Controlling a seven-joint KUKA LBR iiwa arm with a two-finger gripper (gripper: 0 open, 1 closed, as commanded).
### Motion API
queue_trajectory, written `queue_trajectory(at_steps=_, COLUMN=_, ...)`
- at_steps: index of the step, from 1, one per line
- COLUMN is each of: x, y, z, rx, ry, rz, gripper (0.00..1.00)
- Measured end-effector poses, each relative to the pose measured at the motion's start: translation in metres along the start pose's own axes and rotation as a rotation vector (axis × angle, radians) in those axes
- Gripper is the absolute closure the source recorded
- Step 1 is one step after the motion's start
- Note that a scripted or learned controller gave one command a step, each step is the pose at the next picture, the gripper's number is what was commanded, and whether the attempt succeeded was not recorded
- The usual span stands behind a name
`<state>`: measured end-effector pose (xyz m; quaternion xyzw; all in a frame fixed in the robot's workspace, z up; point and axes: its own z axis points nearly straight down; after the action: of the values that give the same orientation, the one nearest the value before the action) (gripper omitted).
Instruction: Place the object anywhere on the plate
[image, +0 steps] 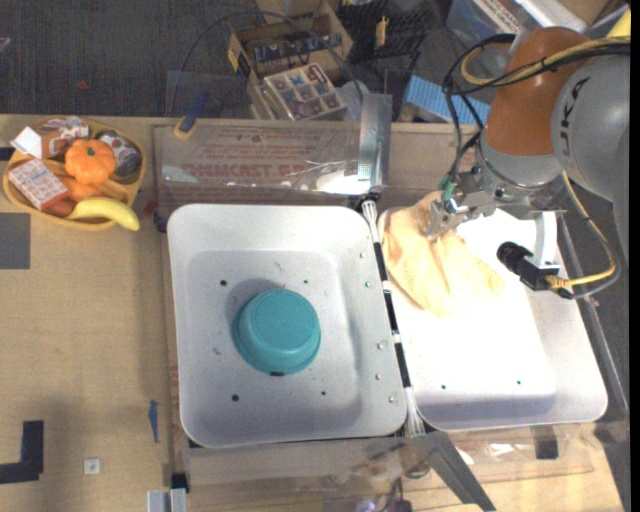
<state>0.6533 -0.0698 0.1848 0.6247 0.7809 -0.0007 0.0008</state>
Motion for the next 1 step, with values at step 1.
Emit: queue_trajectory(at_steps=1, x=-0.001, y=0.0007, z=-0.0402, rx=-0.002, ry=0.0, rz=0.0, gripper=1.0)
